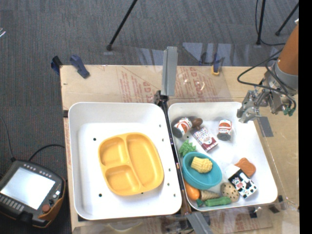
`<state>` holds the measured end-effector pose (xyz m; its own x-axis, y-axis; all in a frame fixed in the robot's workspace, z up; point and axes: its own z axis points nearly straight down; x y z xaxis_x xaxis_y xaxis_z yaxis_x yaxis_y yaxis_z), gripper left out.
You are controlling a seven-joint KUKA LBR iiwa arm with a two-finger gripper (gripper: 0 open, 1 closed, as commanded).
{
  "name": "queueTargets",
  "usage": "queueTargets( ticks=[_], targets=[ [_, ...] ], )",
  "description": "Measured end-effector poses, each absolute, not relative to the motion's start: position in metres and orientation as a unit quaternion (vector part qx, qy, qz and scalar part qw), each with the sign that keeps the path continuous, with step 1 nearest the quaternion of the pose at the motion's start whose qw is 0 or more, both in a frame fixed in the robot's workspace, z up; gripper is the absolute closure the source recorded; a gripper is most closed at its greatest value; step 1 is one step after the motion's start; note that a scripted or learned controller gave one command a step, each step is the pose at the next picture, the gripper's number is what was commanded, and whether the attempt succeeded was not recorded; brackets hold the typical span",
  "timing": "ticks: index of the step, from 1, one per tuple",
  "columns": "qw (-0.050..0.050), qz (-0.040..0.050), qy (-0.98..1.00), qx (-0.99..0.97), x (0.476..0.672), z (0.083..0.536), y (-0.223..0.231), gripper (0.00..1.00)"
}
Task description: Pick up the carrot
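Worktop (pixel 97 84) carries 2 white bins. Left bin (pixel 87 118) holds yellow divided plate (pixel 130 164). Carrot (pixel 192 192) lies at right bin's (pixel 258 145) near-left corner, beside teal bowl (pixel 202 174). Hand (pixel 253 106) above far-right rim; opening cannot be told.

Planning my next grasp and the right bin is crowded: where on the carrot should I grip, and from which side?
Probably from straight above, gripping the carrot's orange end at the right bin's near-left corner. That rounded end is the only bare part. The blue bowl crowds it from behind, a pale piece and a green vegetable lie to its right. The end effector hangs over the bin's far right corner.
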<state>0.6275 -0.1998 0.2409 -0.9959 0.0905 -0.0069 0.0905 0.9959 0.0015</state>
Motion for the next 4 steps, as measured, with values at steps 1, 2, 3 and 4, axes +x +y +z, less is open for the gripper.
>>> queueTargets(
  ticks=[1, 2, 3, 4],
  targets=[
    [0.004, -0.0013, 0.995, -0.096, 0.543, 0.328, -0.213, 1.00],
    [-0.004, 0.0045, 0.977, -0.215, 0.512, 0.136, -0.208, 1.00],
    [0.007, -0.0035, 0.978, -0.209, 0.533, 0.345, -0.210, 1.00],
    [-0.006, 0.0068, 0.963, -0.268, 0.502, 0.136, -0.191, 1.00]
  ],
)
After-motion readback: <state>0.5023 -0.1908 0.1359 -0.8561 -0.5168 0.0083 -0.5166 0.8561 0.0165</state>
